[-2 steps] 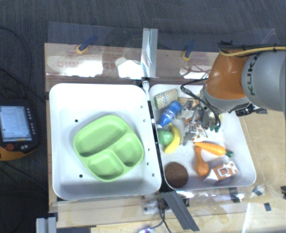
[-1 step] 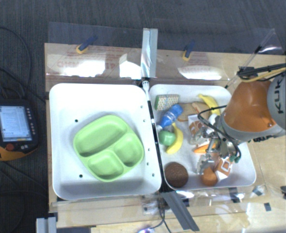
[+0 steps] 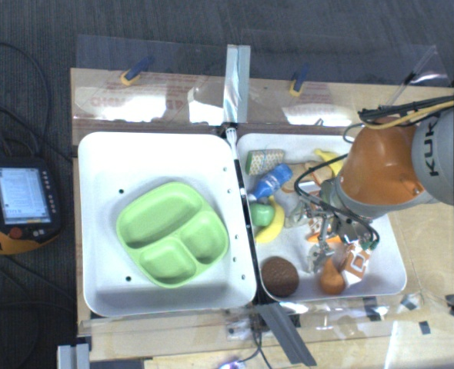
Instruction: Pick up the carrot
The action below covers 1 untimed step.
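The grey arm with its orange band reached in from the right of the frame over the right-hand shallow white bin (image 3: 392, 279), its two-finger gripper (image 3: 325, 246) pointing down into the lower right of that bin; whether the pincer was apart or together could not be told, as wires and the wrist crowded it. The orange carrot (image 3: 332, 280) lay at the lower right of the bin, just beside and below the gripper, touching a small white-and-orange box (image 3: 357, 264) on its right. A brown round ball (image 3: 279, 275) sat near the carrot's left by the bin's lower edge. Higher up, a blue plastic bottle (image 3: 272, 181), a green apple (image 3: 262, 214) and a yellow banana (image 3: 273, 226) clustered along the divider wall, with a yellowish sponge (image 3: 265, 161) at the upper left corner. The left-hand white bin (image 3: 104, 167) held a green three-compartment plastic tray (image 3: 173, 232), with bare floor around it
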Available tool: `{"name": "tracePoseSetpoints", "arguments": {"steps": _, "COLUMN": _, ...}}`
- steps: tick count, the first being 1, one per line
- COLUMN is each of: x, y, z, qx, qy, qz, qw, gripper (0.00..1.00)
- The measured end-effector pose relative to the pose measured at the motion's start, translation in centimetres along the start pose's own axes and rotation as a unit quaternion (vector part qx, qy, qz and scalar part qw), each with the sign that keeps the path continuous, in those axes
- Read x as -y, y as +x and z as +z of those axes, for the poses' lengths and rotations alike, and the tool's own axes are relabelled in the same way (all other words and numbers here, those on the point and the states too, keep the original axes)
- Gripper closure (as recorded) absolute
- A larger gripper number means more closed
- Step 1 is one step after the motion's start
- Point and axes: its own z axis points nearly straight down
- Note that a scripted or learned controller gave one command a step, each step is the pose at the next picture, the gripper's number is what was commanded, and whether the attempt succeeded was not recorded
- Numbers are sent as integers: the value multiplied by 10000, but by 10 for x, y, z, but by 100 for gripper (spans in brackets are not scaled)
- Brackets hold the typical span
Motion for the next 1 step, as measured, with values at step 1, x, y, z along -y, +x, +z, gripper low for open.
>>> {"name": "tracePoseSetpoints", "arguments": {"steps": 1, "x": -11, "y": 14, "z": -1, "qx": 35, "qy": -5, "qz": 134, "qw": 9999, "gripper": 0}}
